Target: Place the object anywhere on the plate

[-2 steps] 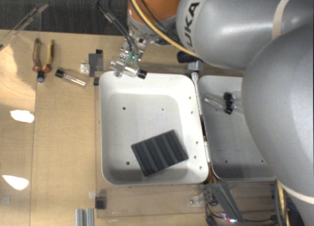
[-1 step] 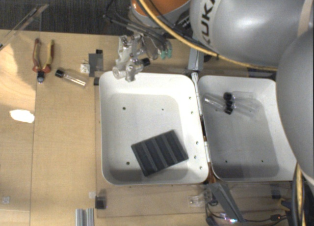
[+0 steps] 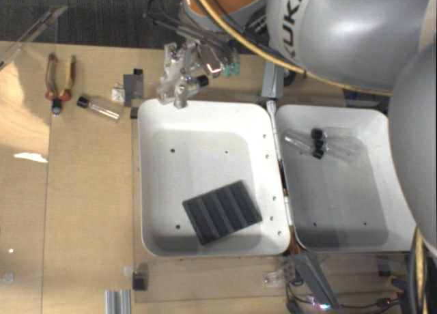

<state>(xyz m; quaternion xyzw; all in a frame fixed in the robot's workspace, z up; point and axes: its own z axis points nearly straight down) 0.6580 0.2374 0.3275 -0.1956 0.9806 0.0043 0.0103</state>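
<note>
The end effector hung above the far edge of the left bin, near that bin's far-left corner; whether it was open or closed could not be determined, and nothing was visible in its grasp. A dark ribbed plate lay tilted on the floor of the left bin, toward its near edge. A clear tube with a black cap, judged to be the object, lay in the right bin toward its far-left corner, well apart from the plate. The placement was judged not yet done: the pick, the transfer across the bin divider and the release onto the plate all remained. Pliers and a second vial lay on the table near its far-left corner.
</note>
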